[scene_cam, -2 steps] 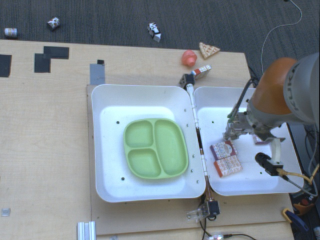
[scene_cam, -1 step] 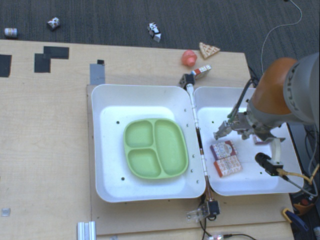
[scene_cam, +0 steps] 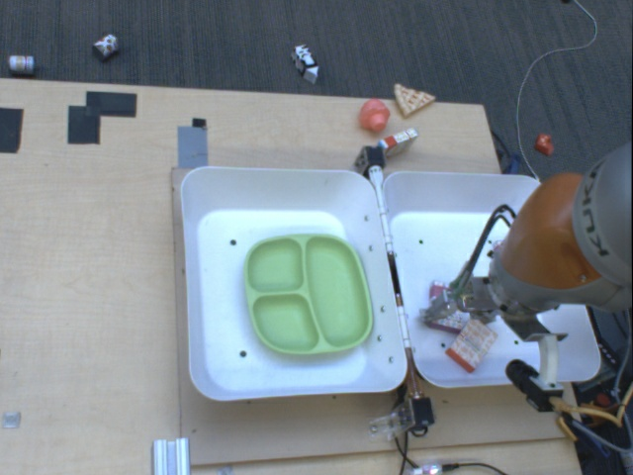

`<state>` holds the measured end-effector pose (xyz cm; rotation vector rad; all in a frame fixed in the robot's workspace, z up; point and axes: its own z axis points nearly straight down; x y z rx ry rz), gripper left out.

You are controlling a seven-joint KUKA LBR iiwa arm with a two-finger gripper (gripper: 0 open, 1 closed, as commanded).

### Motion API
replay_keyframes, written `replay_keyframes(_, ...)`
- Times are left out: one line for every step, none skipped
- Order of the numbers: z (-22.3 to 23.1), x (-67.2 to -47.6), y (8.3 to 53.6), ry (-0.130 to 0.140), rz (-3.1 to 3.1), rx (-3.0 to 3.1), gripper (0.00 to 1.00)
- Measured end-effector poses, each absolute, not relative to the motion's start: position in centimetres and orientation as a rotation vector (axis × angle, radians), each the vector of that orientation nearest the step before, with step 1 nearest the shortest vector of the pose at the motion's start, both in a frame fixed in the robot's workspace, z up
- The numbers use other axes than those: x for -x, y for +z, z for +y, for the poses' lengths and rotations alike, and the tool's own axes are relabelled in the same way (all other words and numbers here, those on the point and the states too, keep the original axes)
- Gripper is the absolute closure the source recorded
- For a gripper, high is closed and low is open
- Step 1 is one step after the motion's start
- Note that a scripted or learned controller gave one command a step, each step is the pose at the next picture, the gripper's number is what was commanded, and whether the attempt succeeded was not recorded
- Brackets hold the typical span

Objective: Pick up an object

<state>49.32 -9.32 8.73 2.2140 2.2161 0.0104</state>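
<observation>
Well off to the gripper's left, in the left bin [scene_cam: 198, 295], lies a green divided plate [scene_cam: 309, 293], apart from the work in hand. The gripper [scene_cam: 450, 310] is low in the right bin [scene_cam: 425, 240], right at a small pink and grey packet [scene_cam: 438, 293], with a red and white packet [scene_cam: 472, 344] just beside and below it; whether it is parted or closed, or has hold of anything, cannot be told from this slant. This looks like the grasping step, so the next move calls for a firm closure on one packet before a straight lift clear of the bin wall.
</observation>
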Motion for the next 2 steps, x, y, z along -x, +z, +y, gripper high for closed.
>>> replay_keyframes(-9.3,-49.5,9.9,0.017,2.214,-2.209,1.0)
replay_keyframes(-2.7,-48.8,18.5,0.005,2.224,-2.216,1.0)
